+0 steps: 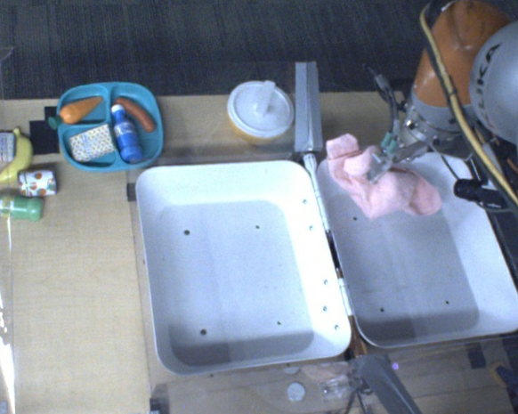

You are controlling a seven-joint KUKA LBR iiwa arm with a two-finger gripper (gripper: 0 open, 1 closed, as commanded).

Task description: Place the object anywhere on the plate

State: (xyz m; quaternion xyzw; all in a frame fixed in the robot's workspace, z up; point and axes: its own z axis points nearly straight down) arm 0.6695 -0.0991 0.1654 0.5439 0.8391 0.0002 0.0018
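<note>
Gripper [383, 167] down on pink cloth [385, 192] in right bin [442, 267], far corner; cannot tell jaw opening or grip; left bin [237, 266] beside it

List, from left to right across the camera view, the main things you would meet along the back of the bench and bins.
Banana → blue divided tray → white lidded cup → pink cloth → orange band on the arm.
</note>
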